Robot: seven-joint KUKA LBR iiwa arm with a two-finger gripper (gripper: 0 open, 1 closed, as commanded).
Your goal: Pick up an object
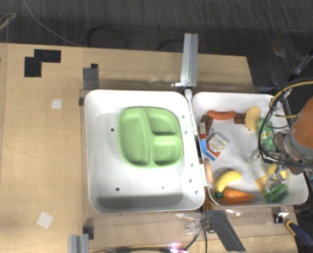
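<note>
Hovering at the right bin's (304, 196) four o'clock corner, the gripper (276, 177) hides its grip beside a green toy (275, 193).

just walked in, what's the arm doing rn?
The arm is down over the right bin, near its right side, among toy food: a sausage, two bananas, a carrot. Its hand is low by the green item; nothing is visibly held. The left bin holds a green tray.

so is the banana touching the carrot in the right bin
Touching. The camera view shows the banana lying against the top of the carrot, with no bin floor visible between them.
</note>
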